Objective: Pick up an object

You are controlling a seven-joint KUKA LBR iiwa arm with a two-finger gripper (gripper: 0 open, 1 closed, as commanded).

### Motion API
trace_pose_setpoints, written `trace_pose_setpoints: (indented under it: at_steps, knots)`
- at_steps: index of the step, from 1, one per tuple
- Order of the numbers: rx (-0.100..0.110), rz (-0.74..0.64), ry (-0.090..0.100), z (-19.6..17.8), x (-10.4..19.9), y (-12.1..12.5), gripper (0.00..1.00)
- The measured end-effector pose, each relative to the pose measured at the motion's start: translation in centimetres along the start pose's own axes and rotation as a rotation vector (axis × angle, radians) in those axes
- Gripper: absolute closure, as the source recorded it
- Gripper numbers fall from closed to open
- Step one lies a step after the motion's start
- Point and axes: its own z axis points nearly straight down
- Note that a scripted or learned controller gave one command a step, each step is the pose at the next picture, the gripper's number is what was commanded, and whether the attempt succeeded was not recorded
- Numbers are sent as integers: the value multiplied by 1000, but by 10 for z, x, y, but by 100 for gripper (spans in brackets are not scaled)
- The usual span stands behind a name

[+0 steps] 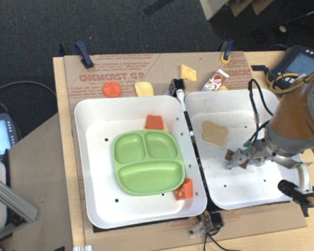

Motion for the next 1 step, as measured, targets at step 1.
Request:
trace_pose_setpoints:
  at_steps: [1]
  knots:
    - [-28,-4,-12,-161,-49,56,0]
